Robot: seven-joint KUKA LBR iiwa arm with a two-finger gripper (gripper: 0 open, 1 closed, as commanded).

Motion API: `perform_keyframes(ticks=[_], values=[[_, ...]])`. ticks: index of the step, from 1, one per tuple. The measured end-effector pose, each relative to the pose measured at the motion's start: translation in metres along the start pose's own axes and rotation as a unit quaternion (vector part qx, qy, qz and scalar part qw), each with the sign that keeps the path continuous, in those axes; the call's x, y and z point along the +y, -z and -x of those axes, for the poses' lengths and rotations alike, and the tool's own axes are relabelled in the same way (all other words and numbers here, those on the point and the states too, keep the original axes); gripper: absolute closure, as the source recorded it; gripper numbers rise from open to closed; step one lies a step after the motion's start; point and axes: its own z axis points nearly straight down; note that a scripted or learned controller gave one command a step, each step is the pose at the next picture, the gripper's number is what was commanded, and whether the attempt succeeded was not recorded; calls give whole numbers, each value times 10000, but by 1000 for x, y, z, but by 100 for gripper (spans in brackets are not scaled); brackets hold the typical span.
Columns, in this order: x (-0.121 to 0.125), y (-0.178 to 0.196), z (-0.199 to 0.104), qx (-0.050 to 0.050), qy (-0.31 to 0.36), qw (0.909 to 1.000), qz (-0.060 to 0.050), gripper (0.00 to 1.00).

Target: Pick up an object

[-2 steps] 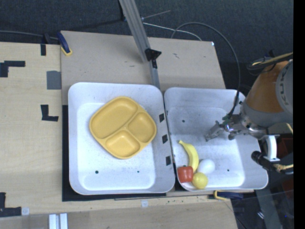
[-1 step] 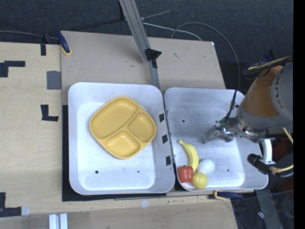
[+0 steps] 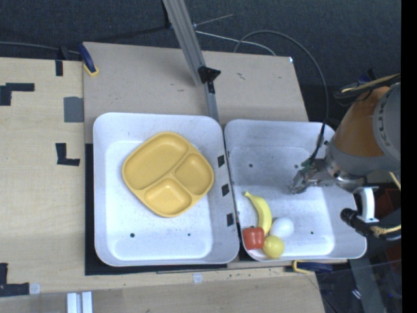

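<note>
I watch from one fixed camera high above the worktop [image 3: 39, 175], looking down aslant; arm [image 3: 365, 135] enters at three o'clock.

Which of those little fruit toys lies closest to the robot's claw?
The banana: long, curved and yellow, its upper end reaches toward the gripper, while the others cluster further down the right bin.

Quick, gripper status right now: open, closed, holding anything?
Gripper: low over the right bin; open or closed cannot be told, nothing seen in it.

Yellow divided plate [image 3: 168, 173], yellow banana [image 3: 260, 210], red fruit [image 3: 253, 238], white bins [image 3: 107, 175].
</note>
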Motion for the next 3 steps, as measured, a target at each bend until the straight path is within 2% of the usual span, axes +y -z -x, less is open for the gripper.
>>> perform_keyframes(ticks=[1, 3], values=[[-3, 60, -6, -2, -4, 10000, 23, 100], [-1, 178, 4, -8, -3, 10000, 34, 100]])
